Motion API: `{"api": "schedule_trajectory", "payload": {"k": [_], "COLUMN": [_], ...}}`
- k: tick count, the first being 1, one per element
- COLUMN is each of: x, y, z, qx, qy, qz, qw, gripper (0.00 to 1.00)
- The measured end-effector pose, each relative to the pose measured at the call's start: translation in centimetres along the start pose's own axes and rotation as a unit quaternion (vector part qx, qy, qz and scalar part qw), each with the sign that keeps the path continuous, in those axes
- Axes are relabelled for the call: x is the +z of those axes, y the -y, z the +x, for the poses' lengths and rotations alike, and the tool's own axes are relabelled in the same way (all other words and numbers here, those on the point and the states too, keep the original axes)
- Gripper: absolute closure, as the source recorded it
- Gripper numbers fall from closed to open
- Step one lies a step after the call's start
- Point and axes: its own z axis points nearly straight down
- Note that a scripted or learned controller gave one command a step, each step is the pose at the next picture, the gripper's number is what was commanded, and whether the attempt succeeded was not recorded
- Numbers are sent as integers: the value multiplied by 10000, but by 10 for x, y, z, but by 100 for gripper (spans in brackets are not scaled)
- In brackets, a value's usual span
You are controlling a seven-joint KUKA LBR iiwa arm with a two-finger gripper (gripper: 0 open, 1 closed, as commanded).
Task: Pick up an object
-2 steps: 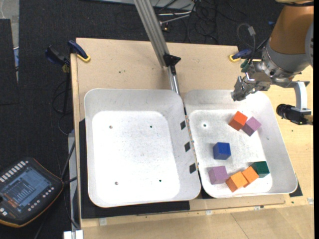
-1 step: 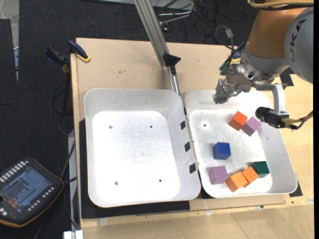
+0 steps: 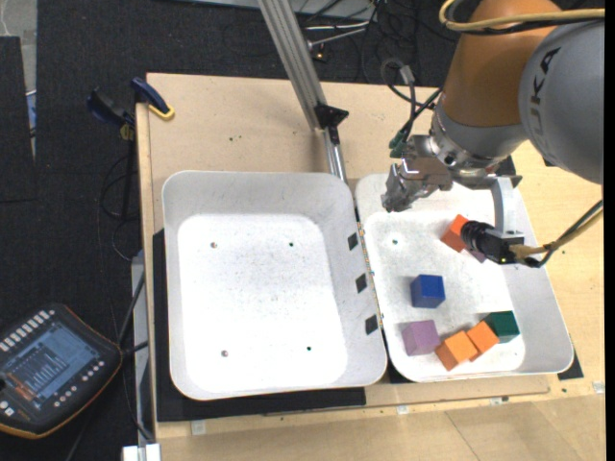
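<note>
Teach pendant (image 3: 43, 368): lies at the lower left, on the dark floor beside the bench.
Orange block (image 3: 457, 348): at the near end of the right bin (image 3: 538, 296), tilted, touching or almost touching the next 2 blocks.
Purple block (image 3: 419, 337): just left of the orange block, flat on the bin floor.
Green block (image 3: 502, 327): just right of the orange block, close to the bin's right wall.
Blue cube (image 3: 428, 290): stands alone in the middle of the right bin, apart from the 3 near blocks.
Red-orange block (image 3: 456, 231): farther back, next to a black part of the arm's tooling; I cannot tell if they touch.
Left bin (image 3: 255, 281): white, with small dark specks, beside the right bin.
Gripper (image 3: 399, 198): hangs above the far left corner of the right bin, pointing down; I cannot tell how far the pincer is open, and no object is visible in it.
Arm (image 3: 519, 75): grey with an orange band, enters from the upper right.
Clamp (image 3: 144, 99): blue and yellow, at the far left corner of the bench (image 3: 240, 113).
</note>
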Motion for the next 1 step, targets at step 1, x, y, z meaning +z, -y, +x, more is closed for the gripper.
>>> {"api": "schedule_trajectory", "payload": {"k": [1], "x": [21], "y": [18], "z": [53], "qx": [1], "qy": [1], "qz": [10], "qw": [10000], "gripper": [100]}}
